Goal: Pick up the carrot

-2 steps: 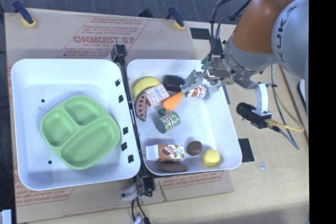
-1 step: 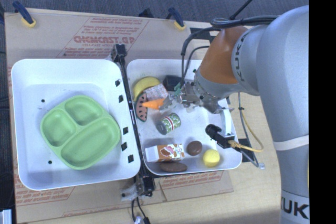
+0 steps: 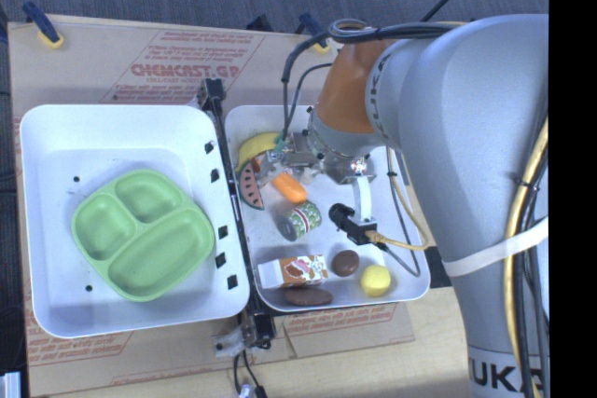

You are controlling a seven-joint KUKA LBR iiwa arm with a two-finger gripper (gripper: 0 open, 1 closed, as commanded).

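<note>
The carrot (image 3: 289, 188), short and orange, lies in the right bin (image 3: 410, 280), in its upper middle part. It sits between a watermelon slice (image 3: 252, 186) on its left and a green can (image 3: 298, 220) just below it. My gripper (image 3: 297, 159) hangs directly above the carrot's upper end, below the orange wrist band, with its tip very close to the carrot. The wrist hardware hides the gripper's tip.
A banana (image 3: 254, 147) lies at the right bin's upper left. A snack carton (image 3: 294, 270), a brown ball (image 3: 345, 263), a lemon (image 3: 375, 280) and a dark brown item (image 3: 308, 296) line its front. The left bin (image 3: 42, 200) holds a green divided plate (image 3: 142, 233).
</note>
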